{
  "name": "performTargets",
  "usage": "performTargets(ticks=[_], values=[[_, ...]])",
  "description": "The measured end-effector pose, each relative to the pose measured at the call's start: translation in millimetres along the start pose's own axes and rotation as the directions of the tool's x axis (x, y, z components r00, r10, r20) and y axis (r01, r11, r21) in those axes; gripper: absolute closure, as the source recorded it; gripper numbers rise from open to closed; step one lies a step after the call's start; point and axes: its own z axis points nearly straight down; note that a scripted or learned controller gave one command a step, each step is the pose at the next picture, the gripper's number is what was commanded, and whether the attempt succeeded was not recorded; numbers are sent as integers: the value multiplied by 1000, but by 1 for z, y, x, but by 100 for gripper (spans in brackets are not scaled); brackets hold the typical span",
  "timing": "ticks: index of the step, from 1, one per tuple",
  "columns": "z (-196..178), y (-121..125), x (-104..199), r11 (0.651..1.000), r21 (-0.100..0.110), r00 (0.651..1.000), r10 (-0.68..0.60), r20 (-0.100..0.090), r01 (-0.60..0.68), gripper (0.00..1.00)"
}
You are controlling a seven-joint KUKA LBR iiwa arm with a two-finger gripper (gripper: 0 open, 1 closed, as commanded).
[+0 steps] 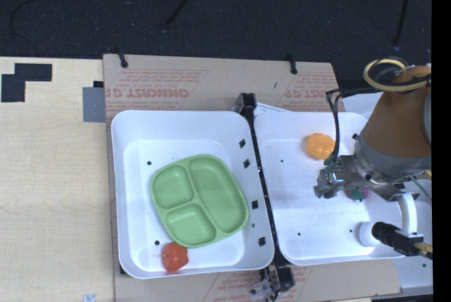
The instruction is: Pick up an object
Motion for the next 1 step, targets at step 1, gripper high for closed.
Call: performTargets(ticks=[1], values=[[4,11,59,1000,4,1000,-5,-3,5,100]])
